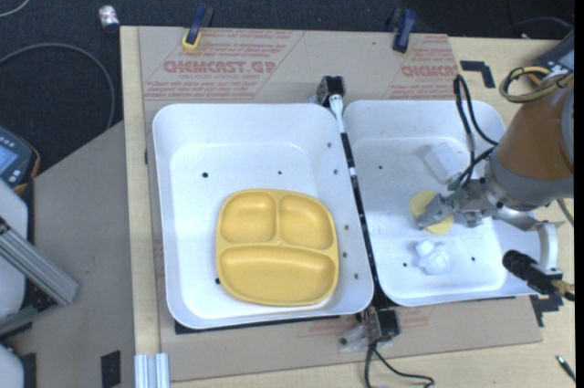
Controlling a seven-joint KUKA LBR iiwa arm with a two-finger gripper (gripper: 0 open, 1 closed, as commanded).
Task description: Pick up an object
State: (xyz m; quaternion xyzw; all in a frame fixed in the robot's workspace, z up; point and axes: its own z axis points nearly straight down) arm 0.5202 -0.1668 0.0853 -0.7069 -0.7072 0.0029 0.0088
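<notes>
The right bin [392,126] holds three small objects. A flat yellow piece [423,204] lies near its middle, and my gripper [447,211] is low over the piece's right side, covering part of it. A crumpled white lump [433,257] sits just in front of the gripper, toward the bin's front wall. A pale translucent block [444,159] rests behind the gripper, toward the back. The arm's orange band [540,135] rises over the bin's right edge.
A yellow divided plate [276,246] lies in the left bin [196,149], toward the front. A black rod [348,160] runs along the seam between the bins. Clamps [193,28] and cables [470,117] sit around the cardboard-covered bench.
</notes>
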